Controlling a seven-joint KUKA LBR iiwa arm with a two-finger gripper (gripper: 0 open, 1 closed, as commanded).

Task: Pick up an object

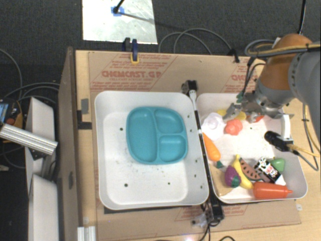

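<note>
Camera view: orange carrot (pixel 211 148) lengthwise along right bin's (pixel 300 185) left wall (hand (pixel 244 111) state: cannot tell).

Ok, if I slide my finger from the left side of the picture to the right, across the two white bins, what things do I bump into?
Left bin → blue tray → orange carrot → purple toy → black-and-white cow → green toy. The gripper hangs over the right bin's far end.
</note>
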